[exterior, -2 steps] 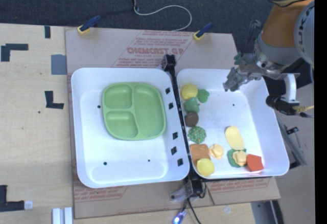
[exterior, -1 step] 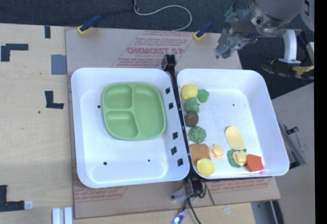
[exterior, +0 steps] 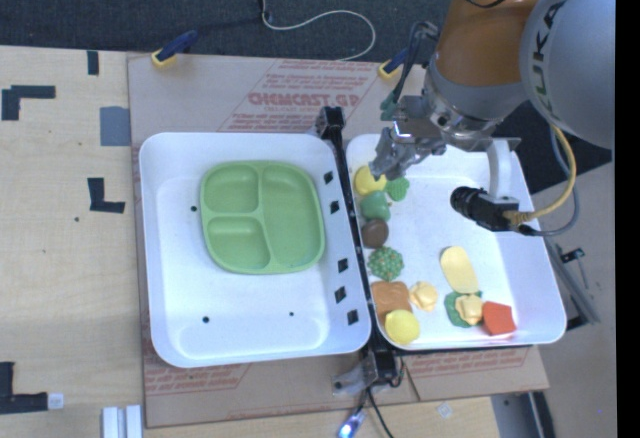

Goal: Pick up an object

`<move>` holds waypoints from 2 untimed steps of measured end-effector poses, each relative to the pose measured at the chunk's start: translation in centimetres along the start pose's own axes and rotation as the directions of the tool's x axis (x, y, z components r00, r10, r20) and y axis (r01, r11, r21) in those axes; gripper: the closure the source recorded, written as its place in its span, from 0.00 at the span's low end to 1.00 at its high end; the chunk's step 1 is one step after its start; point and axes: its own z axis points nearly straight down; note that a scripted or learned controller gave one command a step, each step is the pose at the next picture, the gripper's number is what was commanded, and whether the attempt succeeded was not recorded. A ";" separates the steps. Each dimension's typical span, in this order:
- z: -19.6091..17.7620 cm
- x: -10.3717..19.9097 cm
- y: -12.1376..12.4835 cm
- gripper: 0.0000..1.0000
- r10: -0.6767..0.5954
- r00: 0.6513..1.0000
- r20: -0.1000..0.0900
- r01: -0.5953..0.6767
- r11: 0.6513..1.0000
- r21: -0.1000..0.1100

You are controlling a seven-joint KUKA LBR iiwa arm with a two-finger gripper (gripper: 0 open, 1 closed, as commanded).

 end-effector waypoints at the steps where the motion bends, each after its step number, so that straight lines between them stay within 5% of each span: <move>1: 3.6 -2.5 2.8 1.00 0.007 1.000 0.004 -0.007 1.000 -0.006; 2: 4.9 -9.6 8.8 1.00 0.009 1.000 0.006 -0.009 1.000 -0.012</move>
